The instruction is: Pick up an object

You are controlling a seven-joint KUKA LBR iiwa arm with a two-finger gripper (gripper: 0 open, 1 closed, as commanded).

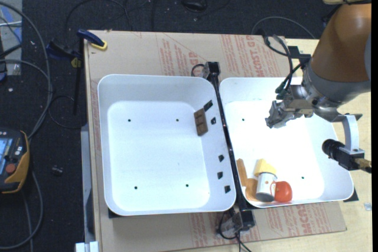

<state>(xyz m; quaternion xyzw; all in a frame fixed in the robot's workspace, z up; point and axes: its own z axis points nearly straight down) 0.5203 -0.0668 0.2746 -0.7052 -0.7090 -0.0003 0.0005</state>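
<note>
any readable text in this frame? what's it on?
Red print on the cardboard sheet under the bins: upside down and blurred, not readable.
Screen on the handheld pendant at the left edge: too small to read.
Nothing legible on the bins or the items in them.

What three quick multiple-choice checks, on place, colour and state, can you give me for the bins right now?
1. Where does the brown block lie?
A. left bin, near its right wall
B. right bin, centre
C. outside the bins

2. What colour is the round object by the cup?
A. blue
B. red
C. green

3. Where is the end effector?
A. over the left bin
B. over the right bin's upper part
C. on the cup

Key: 1 A, it sits by the divider side; 2 B, plainly red; 3 B, apart from the pile.
</note>
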